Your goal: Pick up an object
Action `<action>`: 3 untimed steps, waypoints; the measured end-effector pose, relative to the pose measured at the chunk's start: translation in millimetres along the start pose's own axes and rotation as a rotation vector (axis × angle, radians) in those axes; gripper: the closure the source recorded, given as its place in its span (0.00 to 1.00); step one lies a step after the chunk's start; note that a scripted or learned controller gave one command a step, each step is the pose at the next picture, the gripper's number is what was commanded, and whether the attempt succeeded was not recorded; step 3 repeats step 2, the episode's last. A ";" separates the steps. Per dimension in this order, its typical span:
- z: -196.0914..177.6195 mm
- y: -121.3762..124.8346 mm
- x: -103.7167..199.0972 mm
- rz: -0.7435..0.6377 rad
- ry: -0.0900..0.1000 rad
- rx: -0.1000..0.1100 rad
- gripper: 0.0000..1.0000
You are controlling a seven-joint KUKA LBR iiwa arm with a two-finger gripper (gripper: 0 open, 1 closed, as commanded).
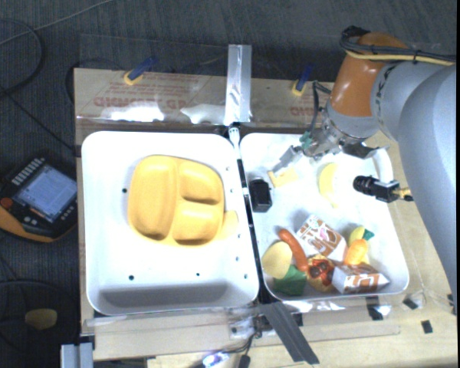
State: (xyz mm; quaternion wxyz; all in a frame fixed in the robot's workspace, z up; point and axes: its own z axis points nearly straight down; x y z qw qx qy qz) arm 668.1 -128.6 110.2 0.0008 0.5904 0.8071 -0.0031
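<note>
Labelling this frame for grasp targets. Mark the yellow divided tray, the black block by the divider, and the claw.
yellow divided tray [176,199], camera view, centre ridge between compartments
black block [259,195], camera view, top face
claw [276,169], camera view, between its fingertips

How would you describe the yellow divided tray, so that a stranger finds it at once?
Look at the left white bin. The yellow tray lies in its middle, the largest thing there. Its compartments and rounded corners set it apart from the small toy foods heaped in the right bin.

End effector [316,142] over right bin [395,228], toy food clustered at its front, yellow tray [176,198] in left bin [100,228]
</note>
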 end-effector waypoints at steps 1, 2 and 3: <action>21.5 -17.2 -10.6 -0.233 -0.001 -0.012 0.00; 11.0 -15.0 -9.2 -0.234 0.001 -0.017 1.00; 11.0 -15.0 -9.2 -0.234 0.001 -0.017 1.00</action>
